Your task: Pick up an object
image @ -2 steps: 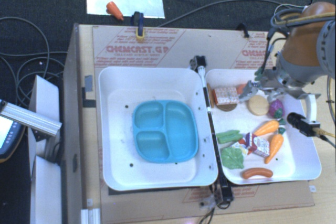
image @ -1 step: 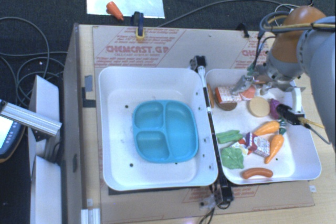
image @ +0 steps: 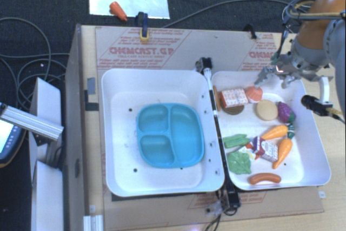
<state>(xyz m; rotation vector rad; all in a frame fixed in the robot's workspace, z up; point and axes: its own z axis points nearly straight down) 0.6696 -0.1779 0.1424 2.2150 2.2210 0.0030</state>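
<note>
You had two bins side by side, the left bin (image: 116, 116) holding a divided tray (image: 170, 134), the right bin (image: 316, 159) crowded with toy food: a carton (image: 234, 97) at the back, carrots (image: 280, 139) mid-right, a sausage (image: 264, 178) nearest the front.

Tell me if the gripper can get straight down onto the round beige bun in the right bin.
Probably yes. The gripper sits over the right bin's far edge, and the bun lies just nearer, its top uncovered. The purple vegetable touches its side and may crowd one finger.
</note>
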